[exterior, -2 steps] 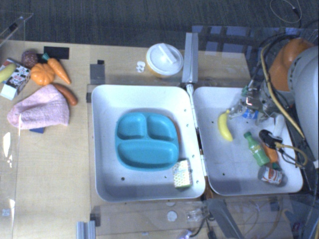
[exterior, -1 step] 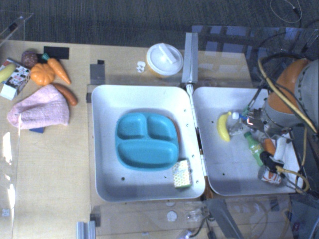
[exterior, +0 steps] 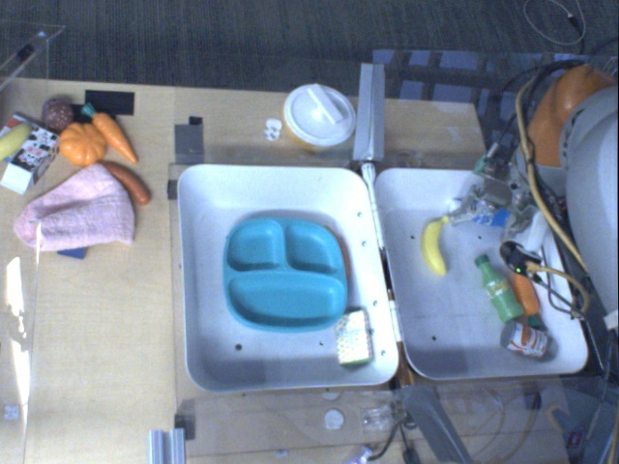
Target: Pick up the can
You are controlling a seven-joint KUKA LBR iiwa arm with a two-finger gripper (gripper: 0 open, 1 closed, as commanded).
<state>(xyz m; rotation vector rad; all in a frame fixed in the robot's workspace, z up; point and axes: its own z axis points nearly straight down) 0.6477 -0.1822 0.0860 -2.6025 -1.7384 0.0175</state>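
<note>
The jaws sit in the upper part of the right-hand white bin, a cluster of grey metal and cables near the frame's right side; whether they are spread or closed cannot be told from this slant, and nothing is seen between them. Just left of them and lower lies a small yellow banana on the bin floor. Below the jaws, toward the bin's right wall, a green plastic bottle lies tilted, with an orange carrot-shaped toy close against its right side. The can, a short metal cylinder with a red-and-white label, lies on its side in the lower right corner of that bin, just under the bottle and carrot and well apart from the jaws. The left-hand white bin holds a blue divided plastic tray in its middle and a small yellow-green sponge at its lower right corner. On the tabletop above the bins stands a round white lid; at the upper left of the frame lie a pink folded cloth, an orange toy pumpkin and another toy carrot.
</note>
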